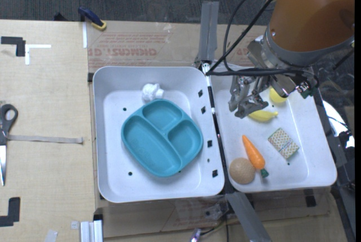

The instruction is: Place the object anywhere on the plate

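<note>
My arm comes in from the upper right of the frame, and the orange band [316,4] above my wrist bulks large in that corner, close under the camera. Below it sits the grey wrist section [285,55], with black cables looping off it toward the upper middle of the frame. From there my gripper [246,106] hangs down and to the left, at the right of centre. Its two metal fingers [240,101] point downward, tilted a little leftward, their tips near each other, nothing visibly between them.
</note>
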You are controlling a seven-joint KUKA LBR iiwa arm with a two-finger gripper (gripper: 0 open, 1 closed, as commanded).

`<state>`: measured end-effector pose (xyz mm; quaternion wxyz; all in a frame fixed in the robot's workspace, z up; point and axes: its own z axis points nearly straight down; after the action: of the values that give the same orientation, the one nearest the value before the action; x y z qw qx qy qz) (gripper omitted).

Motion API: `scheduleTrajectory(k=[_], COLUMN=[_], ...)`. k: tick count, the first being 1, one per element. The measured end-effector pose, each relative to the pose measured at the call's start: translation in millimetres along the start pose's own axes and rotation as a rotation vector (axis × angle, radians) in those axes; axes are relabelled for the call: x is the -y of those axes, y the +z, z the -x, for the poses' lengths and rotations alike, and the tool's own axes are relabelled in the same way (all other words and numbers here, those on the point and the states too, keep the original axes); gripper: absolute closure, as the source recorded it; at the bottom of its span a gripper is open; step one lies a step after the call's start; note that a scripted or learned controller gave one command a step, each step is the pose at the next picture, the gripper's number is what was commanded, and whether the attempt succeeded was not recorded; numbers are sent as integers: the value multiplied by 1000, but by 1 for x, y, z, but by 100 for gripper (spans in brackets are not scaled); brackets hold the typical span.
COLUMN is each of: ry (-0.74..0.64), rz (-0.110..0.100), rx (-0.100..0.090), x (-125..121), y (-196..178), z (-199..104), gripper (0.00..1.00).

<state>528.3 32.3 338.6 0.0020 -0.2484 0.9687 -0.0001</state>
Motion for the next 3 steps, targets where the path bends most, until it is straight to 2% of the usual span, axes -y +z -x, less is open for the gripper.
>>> scheduleTrajectory(k=[1, 2, 3], ry=[-168, -532, -573], rz=[-1, -1, 2], rx=[4, 5, 1], x=[-30, -20, 1], y=[-35, -78, -8], z=[26, -6, 26], gripper=[100, 100, 100])
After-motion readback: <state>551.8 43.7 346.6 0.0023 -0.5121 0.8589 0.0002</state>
